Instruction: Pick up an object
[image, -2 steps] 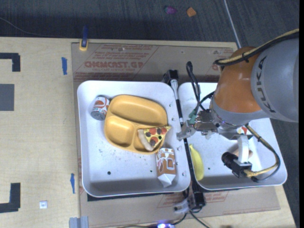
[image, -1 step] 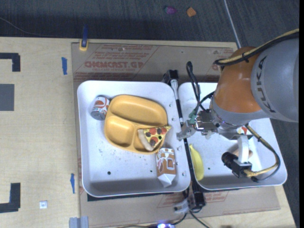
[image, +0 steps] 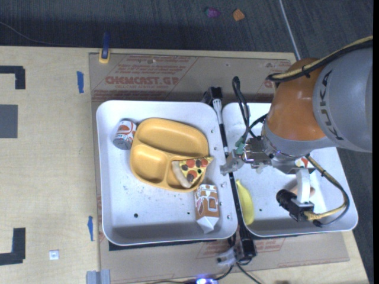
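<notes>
Two bins, and the arm (image: 308, 111) hangs over the right bin (image: 340, 218). Banana (image: 245, 202) lies lower centre, against the divider; that wall could block a grasp. Tool state: cannot tell.

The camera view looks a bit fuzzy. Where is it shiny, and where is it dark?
In the camera view, the whole picture is soft; the yellow divided plate carries a pale sheen on its top, the left bin looks bright white, and the floor beyond the bench stays dim.
</notes>
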`<move>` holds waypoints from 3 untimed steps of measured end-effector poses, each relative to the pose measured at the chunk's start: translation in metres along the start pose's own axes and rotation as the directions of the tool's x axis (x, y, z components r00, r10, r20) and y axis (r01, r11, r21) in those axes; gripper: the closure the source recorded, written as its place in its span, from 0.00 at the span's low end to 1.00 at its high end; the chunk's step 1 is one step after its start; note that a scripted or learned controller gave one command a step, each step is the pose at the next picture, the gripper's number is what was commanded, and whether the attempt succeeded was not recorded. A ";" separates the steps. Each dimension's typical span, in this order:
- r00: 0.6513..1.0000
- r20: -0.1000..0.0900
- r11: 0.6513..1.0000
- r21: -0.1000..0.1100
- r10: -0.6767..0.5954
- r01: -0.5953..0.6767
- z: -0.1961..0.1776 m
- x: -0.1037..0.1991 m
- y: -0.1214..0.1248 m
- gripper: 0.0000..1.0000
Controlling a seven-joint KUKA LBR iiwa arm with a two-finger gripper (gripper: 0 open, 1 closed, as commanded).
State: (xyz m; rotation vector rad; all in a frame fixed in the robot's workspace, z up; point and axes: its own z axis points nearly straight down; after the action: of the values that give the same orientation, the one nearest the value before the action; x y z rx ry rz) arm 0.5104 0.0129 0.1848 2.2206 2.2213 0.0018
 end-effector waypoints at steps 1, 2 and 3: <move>1.000 0.000 1.000 0.000 0.000 0.000 0.000 0.000 0.000 0.00; 1.000 0.000 1.000 0.000 0.000 0.000 0.000 0.000 0.000 0.00; 1.000 0.000 1.000 0.000 0.000 0.000 0.000 0.000 0.000 0.00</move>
State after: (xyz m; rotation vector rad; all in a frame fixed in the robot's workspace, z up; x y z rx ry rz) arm 0.5103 0.0129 0.1848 2.2206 2.2213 0.0017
